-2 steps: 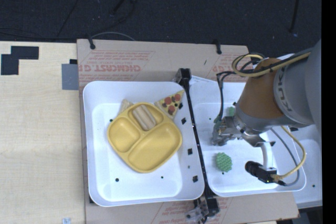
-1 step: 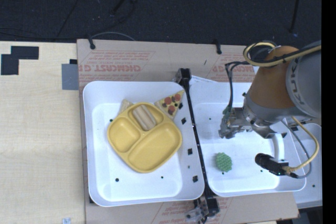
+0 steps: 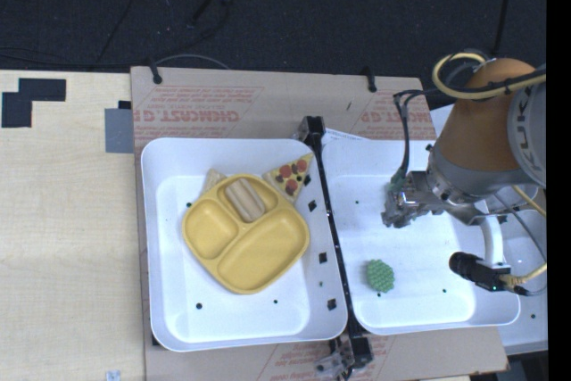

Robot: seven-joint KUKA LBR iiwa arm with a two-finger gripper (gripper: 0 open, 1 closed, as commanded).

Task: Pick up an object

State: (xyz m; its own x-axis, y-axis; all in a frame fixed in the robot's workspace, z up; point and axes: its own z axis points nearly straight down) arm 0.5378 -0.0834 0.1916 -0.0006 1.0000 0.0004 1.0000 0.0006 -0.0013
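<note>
Right-hand white bin [image 3: 419,317]: we note the green ball [image 3: 379,275] lying below and slightly left of the gripper [image 3: 399,208], near it but apart; finger state unclear to us.

The grey KUKA arm with its orange band [image 3: 486,125] reaches in from three o'clock, wrist bent downward — its dark metal two-finger gripper [image 3: 399,208] points toward nine o'clock, the tips too blurred to read.
</note>
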